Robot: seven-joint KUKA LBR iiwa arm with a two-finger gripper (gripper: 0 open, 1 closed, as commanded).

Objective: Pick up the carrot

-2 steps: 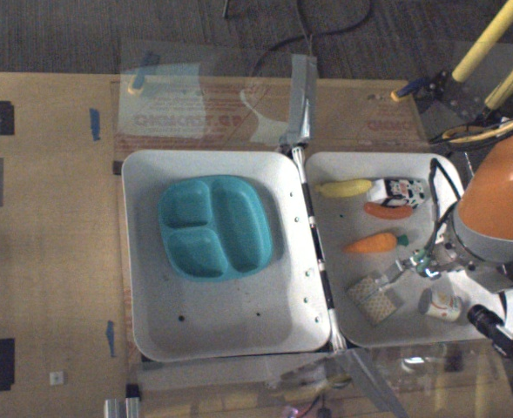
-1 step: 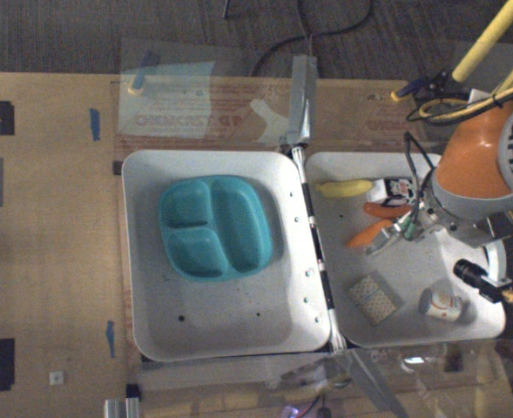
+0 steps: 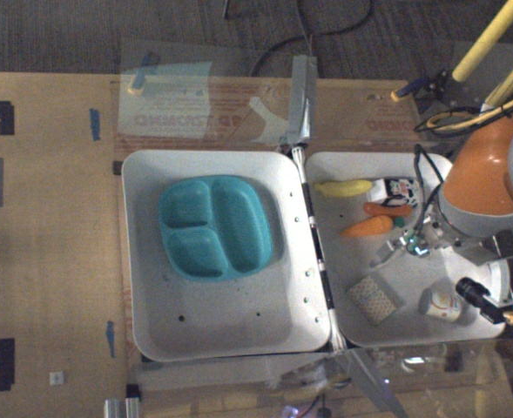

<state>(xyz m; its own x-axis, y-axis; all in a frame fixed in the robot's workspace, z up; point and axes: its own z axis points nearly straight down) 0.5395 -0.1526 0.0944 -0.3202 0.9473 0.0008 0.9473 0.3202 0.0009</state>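
The carrot [image 3: 367,226] is orange and lies on its side in the upper left part of the right bin [image 3: 413,329]. My gripper [image 3: 410,244] hangs just right of the carrot's thick end and a little below it, apart from it. Nothing shows held in the gripper. The grey wrist with its orange band [image 3: 487,177] covers the bin's upper right corner.
A yellow banana [image 3: 343,187], a red-orange vegetable [image 3: 387,208] and a small white-and-black item [image 3: 400,187] lie just above the carrot. A patterned block [image 3: 371,299] and a white cup [image 3: 439,303] sit lower in the same bin. The left bin [image 3: 151,312] holds a teal divided plate [image 3: 217,226].
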